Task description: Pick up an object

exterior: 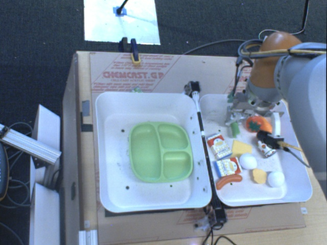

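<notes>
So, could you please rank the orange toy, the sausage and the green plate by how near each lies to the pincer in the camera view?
1. Orange toy: just right of the pincer, at the back of the right bin.
2. Sausage: at that bin's front, well below the pincer.
3. Green plate: across the divider, in the middle of the left bin.

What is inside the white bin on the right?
The right bin holds toy food: two white eggs, yellow cheese, a sausage, two small packets and something orange. The pincer reaches in, and the arm covers the bin's far corner.
</notes>
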Robot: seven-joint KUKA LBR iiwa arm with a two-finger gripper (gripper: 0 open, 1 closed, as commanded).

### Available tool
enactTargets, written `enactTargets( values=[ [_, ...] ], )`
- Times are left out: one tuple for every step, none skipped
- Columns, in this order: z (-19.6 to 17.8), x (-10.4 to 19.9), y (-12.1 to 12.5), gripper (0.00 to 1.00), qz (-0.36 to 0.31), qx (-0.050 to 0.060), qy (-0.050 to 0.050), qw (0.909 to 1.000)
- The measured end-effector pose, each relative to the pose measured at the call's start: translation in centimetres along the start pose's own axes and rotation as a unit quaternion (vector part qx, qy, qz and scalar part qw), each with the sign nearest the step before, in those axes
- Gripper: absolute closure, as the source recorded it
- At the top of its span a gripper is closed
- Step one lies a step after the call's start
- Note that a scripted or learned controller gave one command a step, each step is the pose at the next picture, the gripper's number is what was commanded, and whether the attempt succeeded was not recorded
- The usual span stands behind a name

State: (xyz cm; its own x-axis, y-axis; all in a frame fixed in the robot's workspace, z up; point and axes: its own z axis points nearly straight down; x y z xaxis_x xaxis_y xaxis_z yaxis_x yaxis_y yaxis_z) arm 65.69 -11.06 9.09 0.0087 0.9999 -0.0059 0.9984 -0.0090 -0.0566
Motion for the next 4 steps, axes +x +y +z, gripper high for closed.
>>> enactTargets(
  values=[
    [-9.1,-4.2,0.8,1.0,-0.006,-0.031,0.002,0.9995],
    [-13.6,-1.1,0.5,1.0,-0.007,-0.031,0.003,0.9995],
    [-13.2,3.6,0.4,1.0,-0.007,-0.03,0.003,0.9995],
    [-11.6,12.4,-3.5,1.0,-0.007,-0.029,0.003,0.9996]
  ],
)
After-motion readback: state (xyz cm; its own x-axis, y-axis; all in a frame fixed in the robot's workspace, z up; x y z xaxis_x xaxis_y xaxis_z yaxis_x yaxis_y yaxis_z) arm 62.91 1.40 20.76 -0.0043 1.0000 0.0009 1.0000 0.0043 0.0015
